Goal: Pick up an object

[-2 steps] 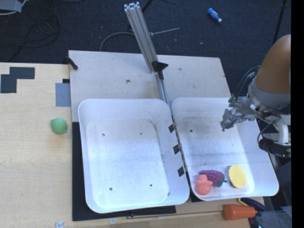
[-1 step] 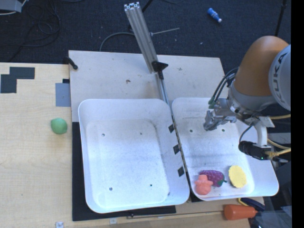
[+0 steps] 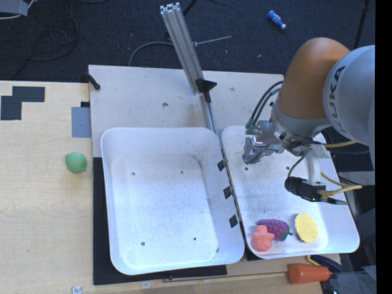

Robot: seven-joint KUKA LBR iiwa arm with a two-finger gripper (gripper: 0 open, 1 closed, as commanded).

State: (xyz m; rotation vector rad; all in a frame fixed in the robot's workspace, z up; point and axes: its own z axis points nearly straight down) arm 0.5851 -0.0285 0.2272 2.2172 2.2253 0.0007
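Yellow, purple and pink toys lie at the right bin's near end, apparently waiting for picking, while the gripper, its state impossible to tell, hangs above the far end

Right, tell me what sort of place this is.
Most likely a robotics lab set up for picking trials. A KUKA arm works over two white bins on a bench, loose cables trail across the dark floor, and small toy objects serve as targets.
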